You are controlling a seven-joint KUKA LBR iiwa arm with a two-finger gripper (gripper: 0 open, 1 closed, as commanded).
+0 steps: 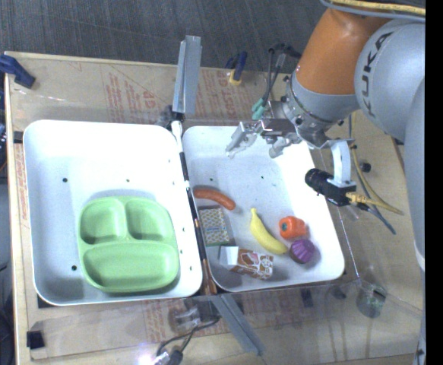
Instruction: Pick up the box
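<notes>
A small brown-and-white printed box (252,263) lies flat near the front edge of the right bin (324,204). My gripper (256,143) hangs over the back of that bin, well away from the box. Its two light fingers are spread apart with nothing between them. The grey arm with the orange band reaches in from the upper right.
The right bin also holds a sausage (213,197), a banana (266,233), an orange-red fruit (292,226), a purple item (302,251), a checkered packet (214,226) and a grey piece (228,255) beside the box. A green divided tray (128,244) sits in the left bin (46,166).
</notes>
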